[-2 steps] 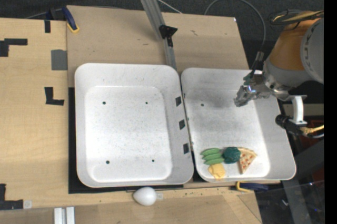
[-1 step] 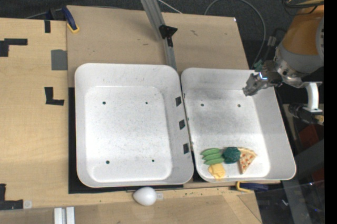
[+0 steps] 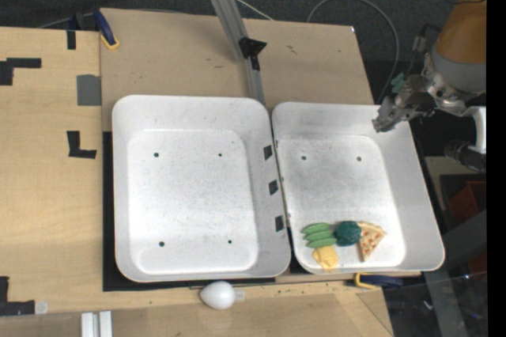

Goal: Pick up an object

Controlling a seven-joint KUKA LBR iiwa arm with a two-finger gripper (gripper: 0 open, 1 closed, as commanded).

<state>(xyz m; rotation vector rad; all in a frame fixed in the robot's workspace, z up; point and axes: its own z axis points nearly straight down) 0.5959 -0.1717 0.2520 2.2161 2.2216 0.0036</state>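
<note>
A single fixed camera looks down at a slant on both white bins (image 3: 194, 110), taking in the whole bench (image 3: 47, 138).

Arm (image 3: 462, 35) enters from the right edge, far half of the frame, orange band uppermost and the grey wrist section below it. Wrist angles down and to the left, ending in the tool (image 3: 385, 120), which sits at the far right corner area, tip pointing left and slightly near. Nothing visible between its tips; too small and dark to read the opening.
</note>
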